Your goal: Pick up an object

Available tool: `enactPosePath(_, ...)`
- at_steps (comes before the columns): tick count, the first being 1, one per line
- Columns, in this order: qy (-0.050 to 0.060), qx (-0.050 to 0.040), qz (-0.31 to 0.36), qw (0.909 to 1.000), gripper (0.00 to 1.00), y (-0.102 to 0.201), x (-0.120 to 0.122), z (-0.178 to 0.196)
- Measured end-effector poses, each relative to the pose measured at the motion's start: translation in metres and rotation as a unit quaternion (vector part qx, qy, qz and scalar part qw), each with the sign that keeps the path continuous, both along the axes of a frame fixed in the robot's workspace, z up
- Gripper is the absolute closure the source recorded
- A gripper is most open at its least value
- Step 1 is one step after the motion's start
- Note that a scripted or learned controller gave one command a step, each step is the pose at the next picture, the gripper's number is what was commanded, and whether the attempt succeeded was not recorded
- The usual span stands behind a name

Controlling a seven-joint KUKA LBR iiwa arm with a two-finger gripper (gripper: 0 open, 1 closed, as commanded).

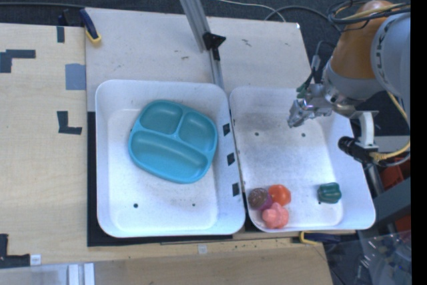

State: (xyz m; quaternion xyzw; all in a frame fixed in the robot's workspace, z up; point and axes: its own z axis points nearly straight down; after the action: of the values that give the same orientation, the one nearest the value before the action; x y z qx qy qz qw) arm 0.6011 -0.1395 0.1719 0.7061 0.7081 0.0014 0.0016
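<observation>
While claw hovers, state unclear, purple ball, orange ball, pink toy cluster touching.

Smooth blue plastic plate lies in a scuffed, matt white plastic bin.

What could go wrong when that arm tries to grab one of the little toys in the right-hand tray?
The purple, orange and pink toys sit bunched together against the right bin's near wall, so the gripper may knock one aside or pinch two at once. The wall could also block a finger. The green toy lies apart but close to the bin's right side, leaving little room there too.
</observation>
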Motion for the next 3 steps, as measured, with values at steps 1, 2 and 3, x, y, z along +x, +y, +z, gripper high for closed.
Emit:
enactPosePath(1,0.000,-0.0002,-0.001,1.0000,1.00,-0.005,-0.003,0.045)
enactPosePath(2,-0.001,-0.0005,0.000,1.0000,1.00,-0.005,-0.002,0.098)
enactPosePath(3,0.003,0.0007,0.002,1.0000,1.00,0.050,0.001,0.083)
